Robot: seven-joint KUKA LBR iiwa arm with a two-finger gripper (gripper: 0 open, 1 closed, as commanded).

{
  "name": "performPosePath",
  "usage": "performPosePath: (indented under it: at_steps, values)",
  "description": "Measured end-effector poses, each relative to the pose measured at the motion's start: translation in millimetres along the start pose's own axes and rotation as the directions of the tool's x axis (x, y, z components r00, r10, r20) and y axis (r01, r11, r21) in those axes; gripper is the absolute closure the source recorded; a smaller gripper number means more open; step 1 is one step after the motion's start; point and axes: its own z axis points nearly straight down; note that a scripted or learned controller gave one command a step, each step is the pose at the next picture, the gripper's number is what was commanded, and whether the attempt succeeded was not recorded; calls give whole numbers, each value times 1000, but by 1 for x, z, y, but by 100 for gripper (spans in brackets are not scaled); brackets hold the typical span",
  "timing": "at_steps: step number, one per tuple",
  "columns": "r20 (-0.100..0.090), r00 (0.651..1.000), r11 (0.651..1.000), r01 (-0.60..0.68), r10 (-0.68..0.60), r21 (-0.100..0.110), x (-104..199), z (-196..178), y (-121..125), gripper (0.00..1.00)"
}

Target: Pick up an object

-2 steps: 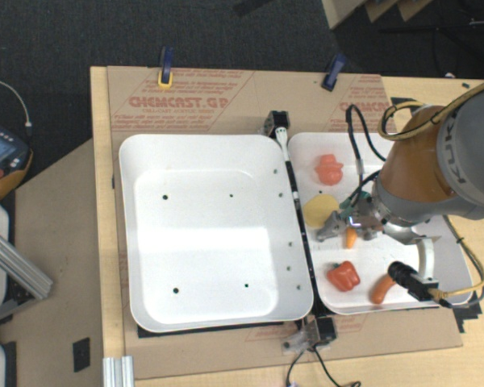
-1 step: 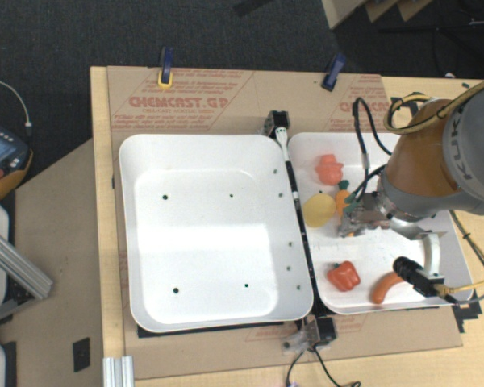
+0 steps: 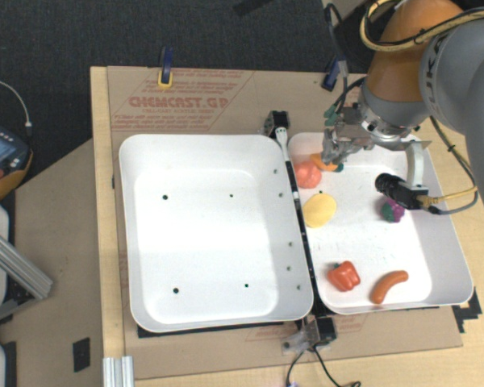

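Right bin (image 3: 436,240), smooth white plastic, rounded corners: pink rounded lump (image 3: 308,175), yellow lemon-like ovoid (image 3: 319,210), glossy red pepper (image 3: 344,276), curved orange sausage (image 3: 389,286), small purple piece (image 3: 392,210). Pincer (image 3: 332,161) low at the bin's far corner, over a small orange item (image 3: 331,166), possibly touching; finger state cannot be told. Left bin (image 3: 202,224) matching.

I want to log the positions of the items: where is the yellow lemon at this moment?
The yellow lemon lies in the right bin, close to its left wall, just below the pink fruit and above the red pepper.
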Motion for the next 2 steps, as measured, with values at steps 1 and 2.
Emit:
performPosePath:
  at_steps: [1, 2]
  values:
    - [-2, 1000, 1000, -8, 8, 4, 2, -150, -106, 100]
    - [-1, 1000, 1000, -5, 5, 0, 18, -280, -144, 100]
